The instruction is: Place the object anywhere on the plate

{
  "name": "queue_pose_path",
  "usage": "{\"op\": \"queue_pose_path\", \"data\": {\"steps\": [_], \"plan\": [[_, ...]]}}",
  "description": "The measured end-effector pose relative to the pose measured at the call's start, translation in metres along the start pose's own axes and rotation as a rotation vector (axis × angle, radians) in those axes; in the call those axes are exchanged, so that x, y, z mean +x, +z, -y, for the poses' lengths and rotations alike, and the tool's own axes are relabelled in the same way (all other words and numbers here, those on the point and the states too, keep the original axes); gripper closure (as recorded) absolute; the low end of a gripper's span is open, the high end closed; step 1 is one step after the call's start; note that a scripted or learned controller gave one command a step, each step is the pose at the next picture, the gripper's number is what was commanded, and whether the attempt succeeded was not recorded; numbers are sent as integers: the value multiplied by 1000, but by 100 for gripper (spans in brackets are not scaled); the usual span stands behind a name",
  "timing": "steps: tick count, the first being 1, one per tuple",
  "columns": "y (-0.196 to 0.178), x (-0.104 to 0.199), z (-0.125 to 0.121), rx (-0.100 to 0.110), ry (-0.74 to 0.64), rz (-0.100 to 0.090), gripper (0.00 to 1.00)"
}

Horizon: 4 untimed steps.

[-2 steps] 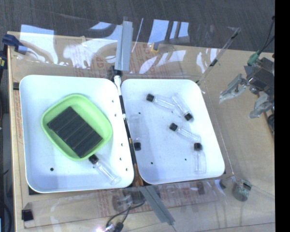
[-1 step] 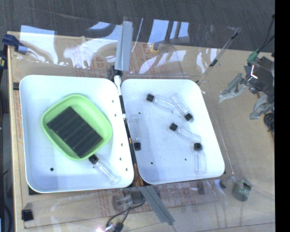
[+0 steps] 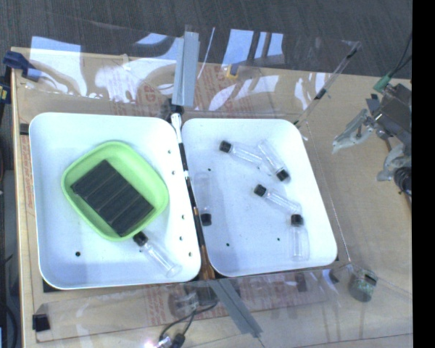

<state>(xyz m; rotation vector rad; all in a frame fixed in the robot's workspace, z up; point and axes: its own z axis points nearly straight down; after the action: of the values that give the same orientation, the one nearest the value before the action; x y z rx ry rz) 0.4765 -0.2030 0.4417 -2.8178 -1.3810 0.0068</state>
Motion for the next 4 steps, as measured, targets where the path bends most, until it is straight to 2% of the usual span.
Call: {"op": "queue_pose_path", "data": {"steps": [2,4], "plan": [[0,-3,-2,-3,136,0,0],[0,-3,-2,-5,341,-1,0]]}}
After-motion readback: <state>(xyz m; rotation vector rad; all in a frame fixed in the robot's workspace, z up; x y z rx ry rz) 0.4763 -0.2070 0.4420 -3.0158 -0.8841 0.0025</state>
